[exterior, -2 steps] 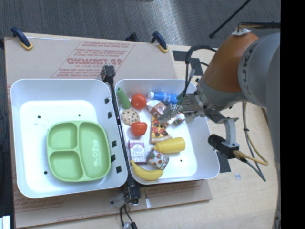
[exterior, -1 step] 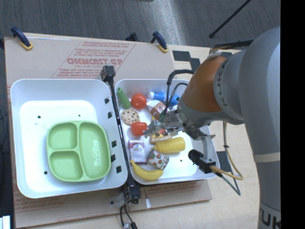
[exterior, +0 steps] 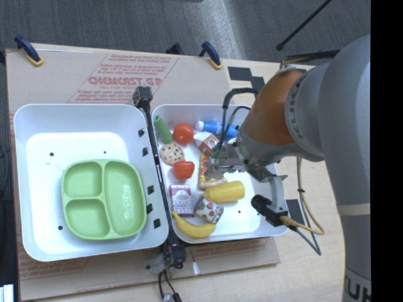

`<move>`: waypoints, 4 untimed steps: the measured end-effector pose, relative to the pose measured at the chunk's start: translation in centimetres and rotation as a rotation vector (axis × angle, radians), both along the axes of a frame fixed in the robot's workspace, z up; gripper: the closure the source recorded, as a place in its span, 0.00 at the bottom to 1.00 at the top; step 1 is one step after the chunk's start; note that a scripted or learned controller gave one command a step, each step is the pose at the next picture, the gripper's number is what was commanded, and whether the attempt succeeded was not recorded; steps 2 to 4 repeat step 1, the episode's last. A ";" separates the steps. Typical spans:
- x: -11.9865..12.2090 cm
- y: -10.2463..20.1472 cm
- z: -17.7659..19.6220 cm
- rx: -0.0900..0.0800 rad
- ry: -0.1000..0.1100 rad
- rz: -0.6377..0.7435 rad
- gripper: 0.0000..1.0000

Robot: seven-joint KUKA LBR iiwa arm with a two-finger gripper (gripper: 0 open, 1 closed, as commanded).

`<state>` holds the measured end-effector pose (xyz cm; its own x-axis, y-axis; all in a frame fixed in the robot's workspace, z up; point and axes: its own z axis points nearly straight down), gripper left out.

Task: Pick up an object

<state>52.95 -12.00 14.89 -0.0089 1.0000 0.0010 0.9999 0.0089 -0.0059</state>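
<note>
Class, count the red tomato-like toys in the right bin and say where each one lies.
2. One red toy lies near the bin's far-left side; the other sits nearer, just below the cookie. The arm may hide more.

Red print reading "CHEMCAST GP" stands on the brown cardboard sheet point(exterior: 126, 77) in the upper middle of the frame, behind the two bins; the smaller red lines above and below it are too fine to read. At the lower right corner, large pale letters on the grey arm point(exterior: 356, 287) begin "KU", cut off by the edge.
</note>
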 end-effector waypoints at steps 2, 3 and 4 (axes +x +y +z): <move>0.1 0.0 1.0 0.001 0.001 0.003 1.00; 0.1 0.0 1.0 0.001 0.001 0.003 1.00; 0.1 0.0 1.0 0.001 0.001 0.003 1.00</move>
